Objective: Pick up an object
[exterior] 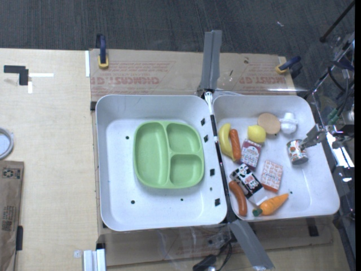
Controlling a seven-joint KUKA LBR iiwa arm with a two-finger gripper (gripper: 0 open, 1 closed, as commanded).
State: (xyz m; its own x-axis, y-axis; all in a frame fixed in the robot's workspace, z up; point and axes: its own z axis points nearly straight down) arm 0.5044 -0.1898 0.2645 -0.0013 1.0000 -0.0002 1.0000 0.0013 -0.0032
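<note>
So where we're at: nothing's been lifted yet as far as we can see. The right bin [321, 199] has the whole pile of toy food lying in it, and the gripper [306, 142] is coming in from the right edge, down low by the little can [296, 152] near that bin's right wall. The tip looks like it's touching or right over the can's top, but we honestly can't tell if it's apart, together, or clamped on anything, since it's too small and blurry there. The can sits on the bin floor, tipped a bit, apart from the rest. The other candidates are further left: banana [225, 140], lemon [256, 133], a tan round thing [269, 123] with a white piece [288, 123] beside it, two sausages [235, 144] [238, 197], a couple of small cartons [250, 153] [271, 174], a cow-print box [246, 179] and a carrot [273, 203]. The left bin [113, 196] just holds the green tray [168, 154]. Our guess is the can's the target, so the grab and the lift are both left to do.
</note>
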